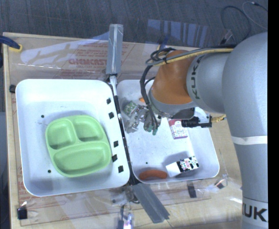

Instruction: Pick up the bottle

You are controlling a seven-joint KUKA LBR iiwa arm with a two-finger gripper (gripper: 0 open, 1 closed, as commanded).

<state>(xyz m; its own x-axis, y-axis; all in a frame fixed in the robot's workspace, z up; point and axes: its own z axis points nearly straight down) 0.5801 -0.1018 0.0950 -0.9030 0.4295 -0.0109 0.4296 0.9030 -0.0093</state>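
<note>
1. Claw [146,119] hangs low over the upper left part of the right bin [211,152], below the orange band [170,82] of the arm. It is blurred against the clutter around it, so whether it is apart, together or clamped on anything cannot be told.
2. Well to the left of the claw, a green divided plate [77,146] lies flat in the left bin [27,109], its three compartments facing up.
3. Just left of the claw lies the bottle [129,109], a small clear thing with a greenish tint, near the wall where the two bins meet. Whether it touches the claw cannot be made out.
4. Well below the claw, an orange-brown sausage-shaped thing [149,174] lies against the bin's front wall.
5. Just right of the claw, a red and white packet [178,128] lies flat on the bin floor.
6. Below and to the right of the claw, a black and white box [183,166] sits near the front wall, close beside the sausage-shaped thing.
7. Far right of the claw, the grey arm [247,80] rises large.
</note>
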